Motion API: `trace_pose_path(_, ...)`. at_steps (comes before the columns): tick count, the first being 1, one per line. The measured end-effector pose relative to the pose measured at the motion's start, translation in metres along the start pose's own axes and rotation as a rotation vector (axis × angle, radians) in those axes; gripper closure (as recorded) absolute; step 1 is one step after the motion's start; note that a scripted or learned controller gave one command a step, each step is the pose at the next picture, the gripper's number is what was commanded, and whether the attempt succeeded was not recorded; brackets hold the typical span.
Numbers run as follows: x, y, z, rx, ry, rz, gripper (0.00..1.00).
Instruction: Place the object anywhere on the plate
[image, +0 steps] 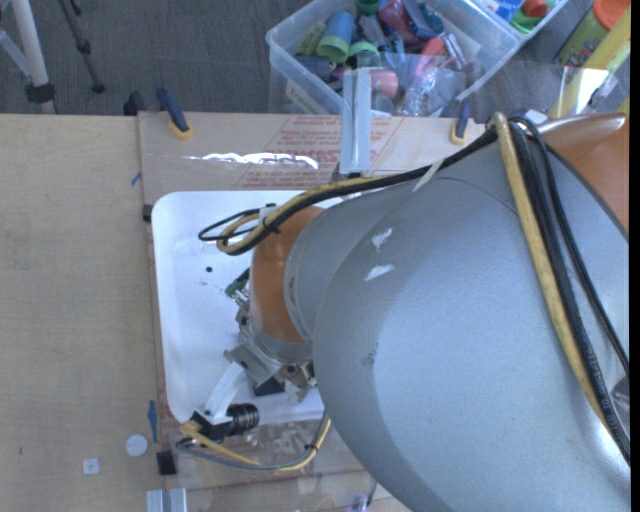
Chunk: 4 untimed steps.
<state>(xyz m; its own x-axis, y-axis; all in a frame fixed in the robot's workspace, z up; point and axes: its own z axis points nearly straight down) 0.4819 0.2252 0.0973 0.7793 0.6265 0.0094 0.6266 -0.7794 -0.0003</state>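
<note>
Arm housing (450, 340), grey and broad, takes up the right and lower part of the view, closest to the camera, with black and yellow cables running over its top. Beyond and below it the orange band (268, 280) leads down to the wrist, and the gripper (263, 377) sits low over the near part of the white bin (185, 300), close to the bin's near rim. The arm covers the gripper from above, so I cannot tell how far open it is or whether it has hold of anything. A small green thing (238, 286) lies on the bin floor just beside the orange band, partly hidden by the arm; too little of it shows to tell what it is. Left of the bin, a small pale disc (136, 445) rests on the wooden bench (70, 300). At the bench's far edge sits a blue clamp (177, 120), and past it a clear plastic tub (300, 60) holds a jumble of coloured items.
</note>
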Motion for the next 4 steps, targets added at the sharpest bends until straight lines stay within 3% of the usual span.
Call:
trace_pose_path(1,0.0,0.001,-0.01,0.001,-0.001,0.005,1.0)
trace_pose_path(2,0.001,0.0,0.005,0.001,0.001,-0.486,1.0)
trace_pose_path(3,-0.002,-0.001,-0.094,0.004,-0.009,-0.8,1.0)
trace_pose_path(4,-0.002,0.0,-0.094,0.004,-0.009,-0.8,0.0)
